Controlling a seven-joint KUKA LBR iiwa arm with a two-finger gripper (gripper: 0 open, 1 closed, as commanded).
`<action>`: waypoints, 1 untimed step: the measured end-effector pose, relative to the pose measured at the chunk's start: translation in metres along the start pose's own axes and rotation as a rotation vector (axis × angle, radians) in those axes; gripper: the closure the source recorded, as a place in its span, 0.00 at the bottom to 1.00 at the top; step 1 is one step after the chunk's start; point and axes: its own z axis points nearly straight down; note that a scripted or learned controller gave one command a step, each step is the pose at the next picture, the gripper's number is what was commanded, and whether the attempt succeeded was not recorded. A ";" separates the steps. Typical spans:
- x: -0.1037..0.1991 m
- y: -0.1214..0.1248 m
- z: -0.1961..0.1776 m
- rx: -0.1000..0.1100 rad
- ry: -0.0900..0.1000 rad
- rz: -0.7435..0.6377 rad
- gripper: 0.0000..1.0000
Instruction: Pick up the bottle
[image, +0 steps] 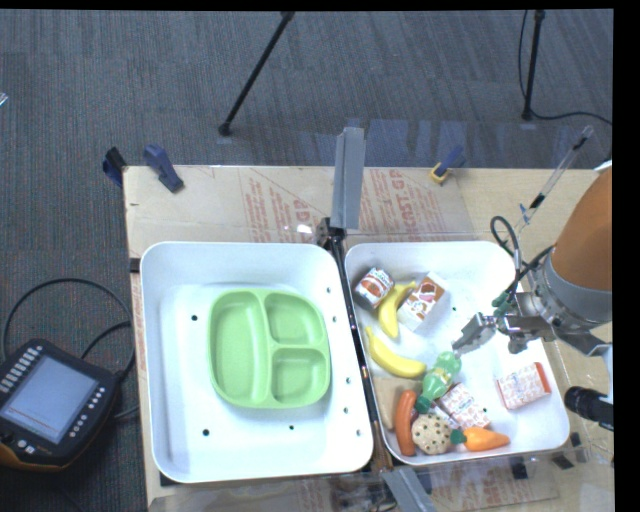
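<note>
The bottle (439, 376), green with a pale cap end, lies in the right bin (478, 252) among toy food, just right of a banana (395, 358) and touching a small carton (462, 404). The gripper (475, 334) hangs just above and right of it, fingers apart and holding nothing, so the pick is not yet made: closing in, gripping and lifting remain. The cartons carry printing too small to read, and red lettering on the cardboard beyond the bins is also unreadable

Green tray (268, 348) in L bin (165, 270); bananas (392, 357) R.
</note>
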 end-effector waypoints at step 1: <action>0.035 -0.009 0.008 -0.002 -0.002 -0.734 0.00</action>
